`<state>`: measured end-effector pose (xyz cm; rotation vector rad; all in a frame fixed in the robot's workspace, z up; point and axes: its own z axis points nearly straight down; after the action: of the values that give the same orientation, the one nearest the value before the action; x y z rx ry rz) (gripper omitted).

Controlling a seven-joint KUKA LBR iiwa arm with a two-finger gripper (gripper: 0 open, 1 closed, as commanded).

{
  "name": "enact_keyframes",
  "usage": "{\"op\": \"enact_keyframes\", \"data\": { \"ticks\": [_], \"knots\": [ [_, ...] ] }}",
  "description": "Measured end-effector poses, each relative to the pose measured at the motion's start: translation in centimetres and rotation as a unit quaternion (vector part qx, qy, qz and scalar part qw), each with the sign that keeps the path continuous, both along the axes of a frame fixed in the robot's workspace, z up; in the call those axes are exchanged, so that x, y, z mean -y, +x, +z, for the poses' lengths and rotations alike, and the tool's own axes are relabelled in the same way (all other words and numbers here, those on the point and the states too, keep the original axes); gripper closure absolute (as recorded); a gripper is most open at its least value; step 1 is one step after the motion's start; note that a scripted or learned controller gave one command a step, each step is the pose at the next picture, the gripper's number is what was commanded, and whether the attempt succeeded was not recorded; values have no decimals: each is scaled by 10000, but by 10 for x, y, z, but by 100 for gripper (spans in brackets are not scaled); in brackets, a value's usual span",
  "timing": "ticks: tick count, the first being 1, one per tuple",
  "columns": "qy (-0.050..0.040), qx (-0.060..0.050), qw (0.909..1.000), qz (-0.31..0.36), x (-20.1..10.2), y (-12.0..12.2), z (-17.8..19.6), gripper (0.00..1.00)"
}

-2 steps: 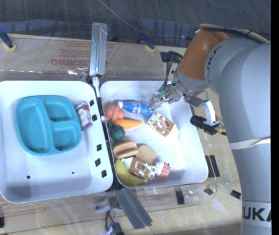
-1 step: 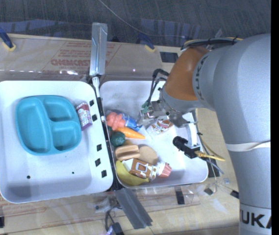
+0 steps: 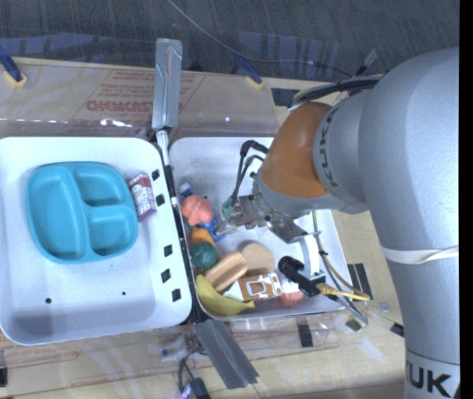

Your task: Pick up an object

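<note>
On the grey arm (image 3: 402, 156) the letters "KU" read on the wrist and "KUK" on the lower link, while faint red print on the cardboard behind the bins is too blurred to read. Beneath its orange band, the gripper (image 3: 240, 210) sits low over the right bin (image 3: 219, 152), above a crowded pile of a banana (image 3: 219, 300), a tan block (image 3: 226, 268), a pink toy (image 3: 196, 209) and a printed card (image 3: 261, 288); whether it is parted or closed cannot be told. Across the divider, the left bin (image 3: 78, 306) carries a blue sectioned tray (image 3: 81, 210) and a small labelled packet (image 3: 142, 195), all on a wooden bench against dark carpet

Grey arm (image 3: 402, 165) reaching from right, wrist bent down, tool hidden.
</note>
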<state>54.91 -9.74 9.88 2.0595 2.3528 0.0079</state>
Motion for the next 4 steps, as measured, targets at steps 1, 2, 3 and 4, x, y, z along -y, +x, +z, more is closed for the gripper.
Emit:
{"op": "enact_keyframes", "data": {
  "ticks": [1, 2, 3, 4],
  "knots": [
    [14, -20, 9999, 169, 4, 57, -1, 0],
    [39, -90, 9966, -821, 13, -9, 44, 0],
    [25, -72, 9998, 174, -1, 38, 25, 0],
    [28, -83, 9968, 790, 4, -54, -7, 0]
  ]
}}
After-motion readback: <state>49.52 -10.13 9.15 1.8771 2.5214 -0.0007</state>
